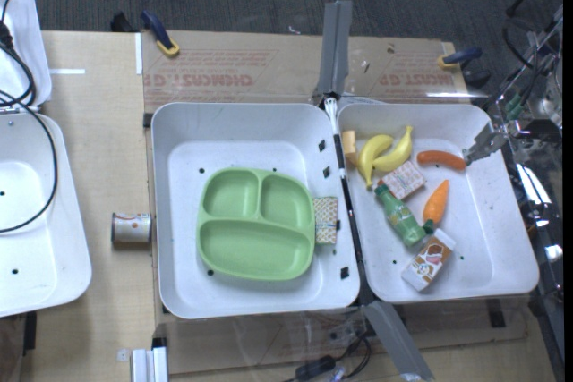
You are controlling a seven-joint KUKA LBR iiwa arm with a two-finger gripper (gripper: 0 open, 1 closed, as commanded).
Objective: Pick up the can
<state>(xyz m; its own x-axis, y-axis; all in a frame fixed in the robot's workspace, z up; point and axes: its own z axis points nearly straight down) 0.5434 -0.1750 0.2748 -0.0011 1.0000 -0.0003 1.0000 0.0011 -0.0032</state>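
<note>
Well, can (pixel 132 229) on bench outside left bin (pixel 163 192) edge; pincer (pixel 484 142) at right bin (pixel 515 219) rim.

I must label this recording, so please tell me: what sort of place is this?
Probably a robot lab test bench, not a kitchen. Two white bins sit on a board held by clamps, the food looks like toys, such as the bananas, and cables lie around.

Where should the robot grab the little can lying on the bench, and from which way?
The can lies on its side on the bench, just outside the left bin's wall, one round end facing that wall. Best bet: come straight down from above and pinch across the curved middle, closing on its rounded sides so it can't roll. The end effector is over the right bin.
</note>
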